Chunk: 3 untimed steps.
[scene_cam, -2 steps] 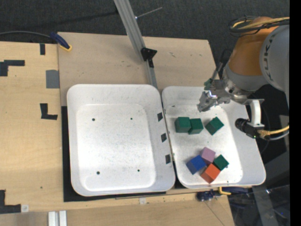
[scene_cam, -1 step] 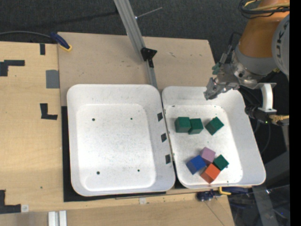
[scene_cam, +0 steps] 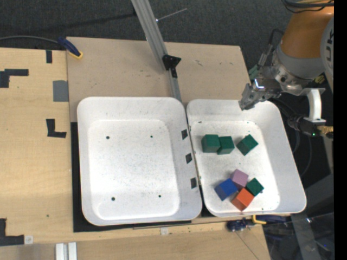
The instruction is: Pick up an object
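Observation:
The right bin point(scene_cam: 271, 118) holds several small blocks. Two dark green blocks point(scene_cam: 211, 143) point(scene_cam: 225, 144) sit side by side near its middle, with a third green block point(scene_cam: 247, 144) just right of them. Toward the front lie a blue block point(scene_cam: 225, 189), a pink-purple block point(scene_cam: 239, 177), a small green block point(scene_cam: 254, 187) and an orange-red block point(scene_cam: 244, 199), clustered together. My gripper point(scene_cam: 250, 98) hangs over the bin's far rim, above and behind the green blocks, apart from all of them. Nothing shows between its tips.
The left bin point(scene_cam: 87, 145) lies beside the right one. A slanted metal pole point(scene_cam: 154, 34) with a black clamp runs down to the gap between the bins. The orange-banded arm point(scene_cam: 306, 31) fills the upper right corner. Black tape marks dot the wooden bench at left.

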{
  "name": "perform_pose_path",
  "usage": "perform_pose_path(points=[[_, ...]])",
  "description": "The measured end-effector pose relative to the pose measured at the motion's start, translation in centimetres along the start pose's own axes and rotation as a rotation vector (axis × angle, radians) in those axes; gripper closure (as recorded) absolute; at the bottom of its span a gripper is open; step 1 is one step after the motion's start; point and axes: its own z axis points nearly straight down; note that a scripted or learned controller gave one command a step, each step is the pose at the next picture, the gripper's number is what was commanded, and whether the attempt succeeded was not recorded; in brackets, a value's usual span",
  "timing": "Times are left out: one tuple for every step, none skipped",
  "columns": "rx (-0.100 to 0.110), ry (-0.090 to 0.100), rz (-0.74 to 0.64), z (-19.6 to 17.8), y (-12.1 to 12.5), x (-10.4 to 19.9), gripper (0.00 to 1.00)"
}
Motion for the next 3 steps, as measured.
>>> perform_pose_path(points=[[0.003, 0.001, -0.004, 0.0, -1.4, 5.2, 1.00], [0.005, 0.001, -0.003, 0.7, -3.3, 9.7, 1.00], [0.006, 0.001, -0.003, 2.6, -4.7, 13.9, 1.00]])
